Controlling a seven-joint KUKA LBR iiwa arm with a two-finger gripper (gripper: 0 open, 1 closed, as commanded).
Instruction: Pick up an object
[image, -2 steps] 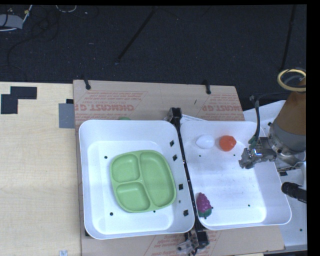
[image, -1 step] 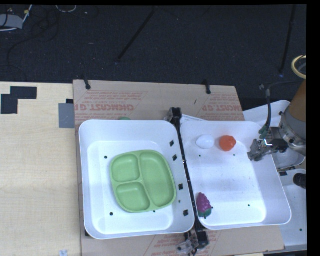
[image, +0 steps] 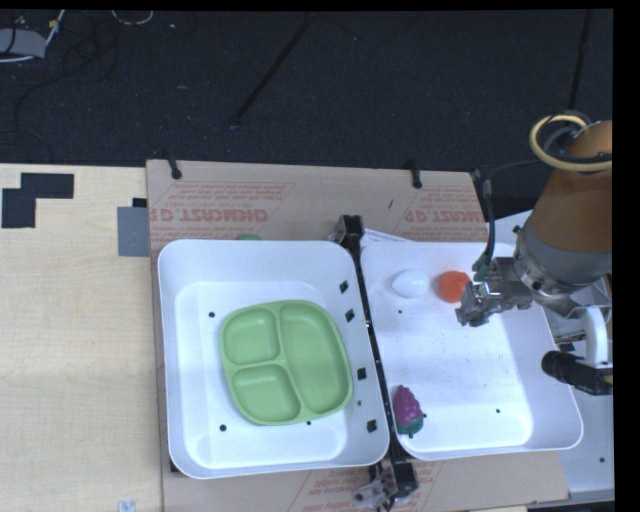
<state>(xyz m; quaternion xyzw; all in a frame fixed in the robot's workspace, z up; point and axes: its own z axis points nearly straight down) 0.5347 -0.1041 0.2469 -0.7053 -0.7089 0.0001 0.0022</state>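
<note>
Beside orange ball (image: 452, 286), hand (image: 472, 308)

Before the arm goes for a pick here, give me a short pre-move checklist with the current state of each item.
1. Gripper over the right bin: ok.
2. Candidate close by, the orange ball just beside the gripper: ok.
3. Ball free of its neighbour, the white object: ok, small gap.
4. Purple object pickable: not ok, it is against the bin's wall.
5. Jaws open for a grasp: cannot tell.
6. Anything already held: cannot tell.
</note>
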